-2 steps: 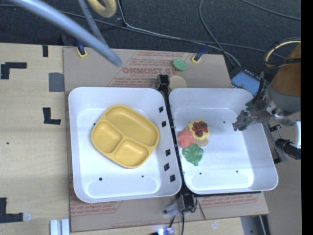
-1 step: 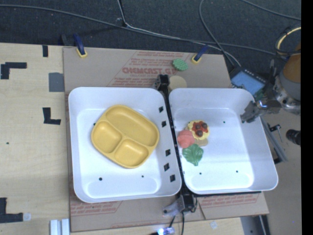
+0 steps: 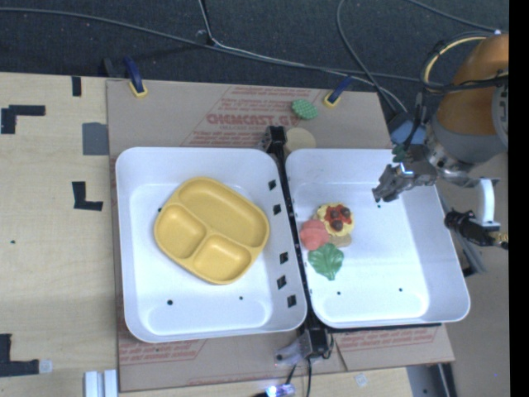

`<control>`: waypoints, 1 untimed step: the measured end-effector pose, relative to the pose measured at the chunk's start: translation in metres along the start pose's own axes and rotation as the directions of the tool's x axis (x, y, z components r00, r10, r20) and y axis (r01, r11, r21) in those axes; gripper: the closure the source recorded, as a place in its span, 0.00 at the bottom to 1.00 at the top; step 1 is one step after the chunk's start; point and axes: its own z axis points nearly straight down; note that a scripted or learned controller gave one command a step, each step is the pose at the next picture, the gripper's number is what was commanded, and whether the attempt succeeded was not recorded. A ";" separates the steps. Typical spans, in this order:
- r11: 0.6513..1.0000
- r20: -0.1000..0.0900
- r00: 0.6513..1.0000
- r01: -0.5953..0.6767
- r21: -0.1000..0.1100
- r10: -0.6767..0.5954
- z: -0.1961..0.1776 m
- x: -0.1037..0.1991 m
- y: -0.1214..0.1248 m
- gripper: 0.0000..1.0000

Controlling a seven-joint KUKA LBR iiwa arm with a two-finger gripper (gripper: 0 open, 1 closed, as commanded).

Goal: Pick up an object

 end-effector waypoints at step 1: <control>1.000 0.001 1.000 -0.003 0.000 0.003 0.007 0.054 0.010 1.00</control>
